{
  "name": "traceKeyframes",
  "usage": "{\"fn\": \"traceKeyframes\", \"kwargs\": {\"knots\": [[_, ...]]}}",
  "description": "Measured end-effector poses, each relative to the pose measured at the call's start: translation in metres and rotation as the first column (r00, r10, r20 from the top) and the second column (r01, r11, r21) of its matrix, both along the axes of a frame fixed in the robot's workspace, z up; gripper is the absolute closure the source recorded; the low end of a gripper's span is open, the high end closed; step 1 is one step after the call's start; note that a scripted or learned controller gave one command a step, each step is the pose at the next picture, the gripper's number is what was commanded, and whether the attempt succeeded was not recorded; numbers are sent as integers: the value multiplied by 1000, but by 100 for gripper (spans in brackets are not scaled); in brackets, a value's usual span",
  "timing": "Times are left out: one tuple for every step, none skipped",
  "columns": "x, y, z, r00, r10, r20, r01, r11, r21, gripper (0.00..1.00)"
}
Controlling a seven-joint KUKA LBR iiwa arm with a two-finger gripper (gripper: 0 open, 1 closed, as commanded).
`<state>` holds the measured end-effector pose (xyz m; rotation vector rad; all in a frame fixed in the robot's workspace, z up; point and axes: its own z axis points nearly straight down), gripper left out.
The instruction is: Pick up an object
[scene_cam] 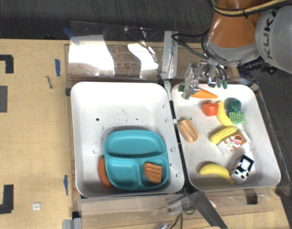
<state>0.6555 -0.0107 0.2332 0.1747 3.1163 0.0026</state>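
Hand (201,82) hangs over the far left corner of the right bin (272,168), its fingers pointing down just above an orange carrot (204,94); whether those fingers are apart or together I cannot tell, since they blur into one cluster of metal and green tips. Nothing shows between them, so I judge the pick as not yet made: the arm is placed over the bin, and the descent, the grip and the lift are all left to do.

Starting at the near side of the right bin, a yellow banana (215,170) lies by the near wall, with a black and white toy (242,167) just to its right. Farther in sit a small printed carton (232,142) and a yellow corn cob (223,133) touching it. A tan bread roll (188,130) lies alone near the left wall. Beyond these, a second banana (224,114) curves beside a green item (234,109), and a red tomato (210,108) sits just near of the carrot. The carrot is the thing closest to the hand, so it seems the likely target, though that is only a guess.

In the left bin (84,128), a teal divided tray (134,158) rests toward the near wall, holding an orange waffle piece (153,172) in its right compartment; an orange shape (103,171) peeks out at its left edge. Both bins stand on the counter (26,128).
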Motion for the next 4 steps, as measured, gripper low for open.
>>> {"fn": "traceKeyframes", "kwargs": {"knots": [[-4,-22,26,973,230,-9,-230,973,-3,100],[12,-47,79,928,372,-7,-372,928,-6,100],[10,-13,-39,869,494,-23,-494,870,5,100],[13,-20,58,958,286,-6,-286,958,-4,100]]}}
